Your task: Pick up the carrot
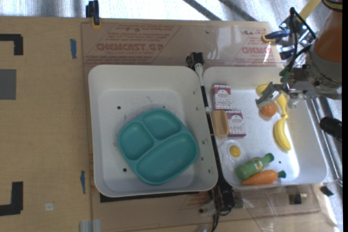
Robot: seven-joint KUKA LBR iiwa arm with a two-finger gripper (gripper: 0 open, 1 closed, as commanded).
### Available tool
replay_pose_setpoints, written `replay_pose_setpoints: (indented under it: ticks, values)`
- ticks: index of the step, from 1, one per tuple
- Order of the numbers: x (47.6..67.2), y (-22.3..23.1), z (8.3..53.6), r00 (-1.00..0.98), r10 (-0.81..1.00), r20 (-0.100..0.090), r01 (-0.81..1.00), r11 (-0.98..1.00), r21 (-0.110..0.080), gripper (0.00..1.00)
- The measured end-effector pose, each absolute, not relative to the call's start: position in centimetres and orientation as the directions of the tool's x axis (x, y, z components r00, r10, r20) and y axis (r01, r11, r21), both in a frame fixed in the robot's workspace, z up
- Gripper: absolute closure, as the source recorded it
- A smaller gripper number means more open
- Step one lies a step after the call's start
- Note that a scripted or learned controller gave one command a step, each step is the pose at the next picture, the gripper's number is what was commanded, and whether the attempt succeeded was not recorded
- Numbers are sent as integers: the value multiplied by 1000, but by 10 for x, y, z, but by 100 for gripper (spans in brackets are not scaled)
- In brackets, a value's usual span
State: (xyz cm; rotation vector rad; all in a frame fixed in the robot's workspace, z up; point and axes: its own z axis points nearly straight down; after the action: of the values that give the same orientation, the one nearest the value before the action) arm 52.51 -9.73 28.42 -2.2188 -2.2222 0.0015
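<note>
Camera view puts you above a tan cardboard-covered bench (43, 117) with two shallow white bins side by side, and beyond its far edge you see a grey, streaked floor crossed by dark diagonal lines. Black tape marks and a grey patch sit along the bench's left side, with small blue tape pieces near the left bin (103, 133), which holds a teal divided plate (157, 145). In the right bin (312, 168) you will find the carrot (262, 177) lying on its side at the near edge, touching a green bottle (253, 166) just behind it. Nearby are a fried-egg toy (234, 150), a banana (281, 135), two small red-and-white cartons (221, 96), a tan block (219, 123) and an orange fruit (267, 110). Your gripper (270, 96) sits over that orange fruit at the bin's far side, well apart from the carrot; you cannot tell how its tip is set.
</note>
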Motion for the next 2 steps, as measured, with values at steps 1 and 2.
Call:
replay_pose_setpoints:
  ticks: [1,2]
  values:
    - [477,-231,274,-68,998,-6,998,68,-5,0]
    - [481,-158,248,-292,956,3,956,292,-2,0]
